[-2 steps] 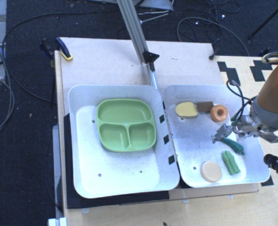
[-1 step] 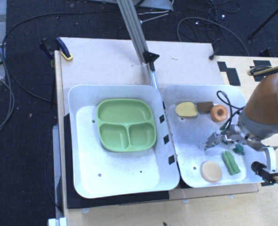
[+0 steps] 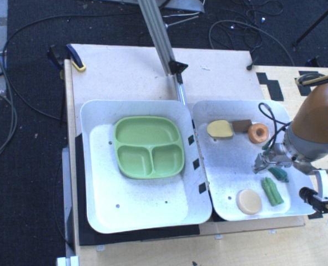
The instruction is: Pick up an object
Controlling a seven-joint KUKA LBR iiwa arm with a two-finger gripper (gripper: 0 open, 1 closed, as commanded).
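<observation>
Objects for picking lie in the right bin (image 3: 230, 204). Nearest the camera, at about five o'clock in that bin, a pale round disc (image 3: 249, 201) sits just beside a green ridged piece (image 3: 272, 193), with a smaller teal piece (image 3: 278, 174) just above it. The gripper (image 3: 265, 164) hangs at three o'clock over this bin, close to the teal piece; whether its fingers are apart or together cannot be told. Farther back, toward twelve o'clock, a yellow lump (image 3: 220, 129), a brown block (image 3: 241, 126) and an orange ring (image 3: 258, 133) form a row. The left bin (image 3: 97, 204) holds a green divided tray (image 3: 150, 147).
</observation>
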